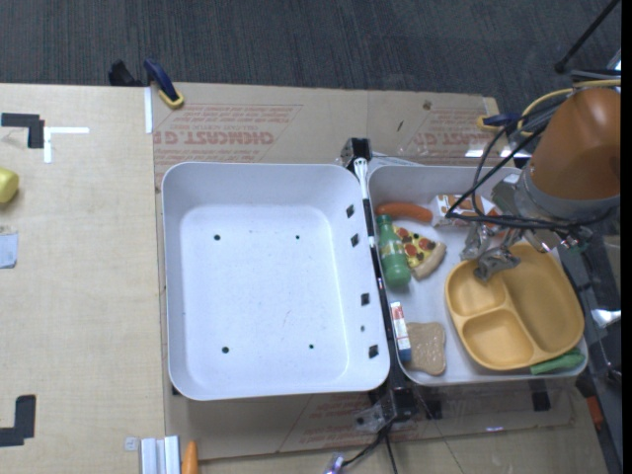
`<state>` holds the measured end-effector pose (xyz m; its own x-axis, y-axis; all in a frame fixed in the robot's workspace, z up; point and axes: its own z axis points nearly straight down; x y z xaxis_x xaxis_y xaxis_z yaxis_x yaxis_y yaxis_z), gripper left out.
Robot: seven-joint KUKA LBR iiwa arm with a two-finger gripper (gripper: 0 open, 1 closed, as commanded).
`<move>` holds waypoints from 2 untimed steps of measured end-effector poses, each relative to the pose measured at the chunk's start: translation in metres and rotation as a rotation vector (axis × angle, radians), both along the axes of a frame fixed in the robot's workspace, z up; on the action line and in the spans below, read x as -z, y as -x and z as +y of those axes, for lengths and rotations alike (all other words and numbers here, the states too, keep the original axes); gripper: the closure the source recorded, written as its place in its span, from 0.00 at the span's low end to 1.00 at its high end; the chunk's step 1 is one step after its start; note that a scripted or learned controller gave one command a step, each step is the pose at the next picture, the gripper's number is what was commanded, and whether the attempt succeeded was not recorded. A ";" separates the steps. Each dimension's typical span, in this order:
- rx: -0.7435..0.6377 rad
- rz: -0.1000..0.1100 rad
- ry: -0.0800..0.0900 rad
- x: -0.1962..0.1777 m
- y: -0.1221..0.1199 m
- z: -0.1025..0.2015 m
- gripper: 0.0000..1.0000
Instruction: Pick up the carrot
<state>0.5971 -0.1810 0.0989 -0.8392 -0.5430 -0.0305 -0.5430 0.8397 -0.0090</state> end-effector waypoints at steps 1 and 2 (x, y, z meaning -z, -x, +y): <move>-0.001 0.012 0.002 0.001 0.003 -0.002 0.00; -0.020 0.010 0.007 0.001 0.038 0.053 0.00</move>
<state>0.5587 -0.1285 0.0982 -0.8284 -0.5598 -0.0178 -0.5597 0.8286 -0.0093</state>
